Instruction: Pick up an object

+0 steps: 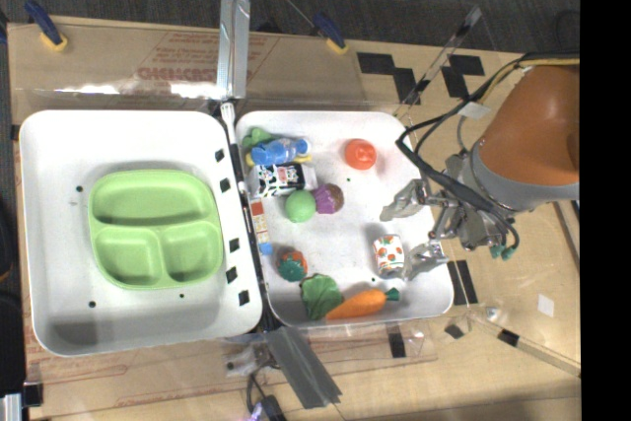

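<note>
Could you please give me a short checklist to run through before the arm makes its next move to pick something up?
1. Gripper over the right bin, at its right edge: ok.
2. Jaws free of any object: ok, they stand spread with nothing between them.
3. A target close by: ok, the small patterned cup lies just left of the gripper.
4. Room around that cup: ok on most sides; the carrot lies just below it.
5. Cables free of the toys: cannot tell.
6. Green tray in the left bin out of the way: ok.
</note>
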Action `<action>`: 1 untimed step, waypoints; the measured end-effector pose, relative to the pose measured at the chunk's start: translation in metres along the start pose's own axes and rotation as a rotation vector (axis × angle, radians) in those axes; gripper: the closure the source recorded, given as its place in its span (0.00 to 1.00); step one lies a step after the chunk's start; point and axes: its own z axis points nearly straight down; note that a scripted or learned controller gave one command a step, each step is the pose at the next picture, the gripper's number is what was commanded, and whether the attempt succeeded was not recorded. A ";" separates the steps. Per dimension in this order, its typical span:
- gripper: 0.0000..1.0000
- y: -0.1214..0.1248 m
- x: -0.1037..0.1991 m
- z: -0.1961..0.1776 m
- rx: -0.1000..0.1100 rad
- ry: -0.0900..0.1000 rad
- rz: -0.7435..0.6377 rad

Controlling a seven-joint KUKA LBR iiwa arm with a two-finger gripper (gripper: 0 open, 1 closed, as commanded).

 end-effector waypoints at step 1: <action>0.00 -0.012 -0.034 0.136 0.002 -0.007 -0.032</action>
